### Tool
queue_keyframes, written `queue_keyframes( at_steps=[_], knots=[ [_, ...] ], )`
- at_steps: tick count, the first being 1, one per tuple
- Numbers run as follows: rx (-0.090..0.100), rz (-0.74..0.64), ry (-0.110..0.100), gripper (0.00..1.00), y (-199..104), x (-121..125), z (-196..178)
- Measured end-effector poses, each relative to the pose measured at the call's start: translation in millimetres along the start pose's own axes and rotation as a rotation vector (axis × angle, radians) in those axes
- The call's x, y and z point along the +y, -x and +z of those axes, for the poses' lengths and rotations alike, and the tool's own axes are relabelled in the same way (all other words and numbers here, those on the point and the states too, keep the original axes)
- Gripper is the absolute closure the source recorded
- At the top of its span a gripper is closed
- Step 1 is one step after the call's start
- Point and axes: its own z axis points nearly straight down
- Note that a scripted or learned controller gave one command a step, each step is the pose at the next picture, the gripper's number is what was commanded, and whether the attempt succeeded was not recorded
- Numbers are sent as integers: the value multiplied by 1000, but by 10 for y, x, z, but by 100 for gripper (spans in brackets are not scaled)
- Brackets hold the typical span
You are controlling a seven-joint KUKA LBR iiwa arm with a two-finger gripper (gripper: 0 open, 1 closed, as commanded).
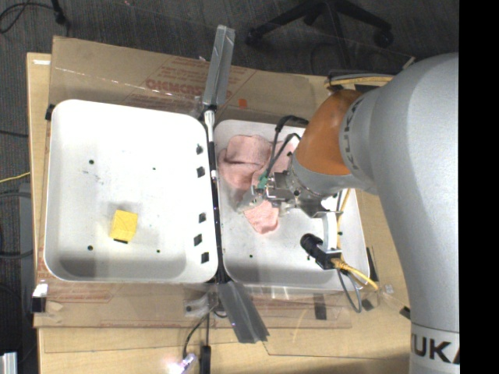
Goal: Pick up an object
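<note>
Camera view: gripper (261,195) sat low in right bin (355,244), over pink cloth (251,170). Grip state: can't tell. Best descended straight, pinched a thick fold, lifted slow w/o dragging.

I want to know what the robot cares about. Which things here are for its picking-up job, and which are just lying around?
For the job:
- gripper, down in the right bin
- pink cloth in that bin
- pink lump just under the gripper
- yellow block in the left bin, another thing it could pick

Just lying about:
- cardboard sheet under the bins
- office chair base on the floor
</note>
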Motion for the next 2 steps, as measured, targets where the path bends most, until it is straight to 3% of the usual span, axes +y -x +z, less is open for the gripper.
queue_keyframes(
  at_steps=[1,2],
  knots=[
    [-1,-5,-2,100,-1,-2,-94],
    [0,207,-2,100,-652,475,-1003]
  ],
)
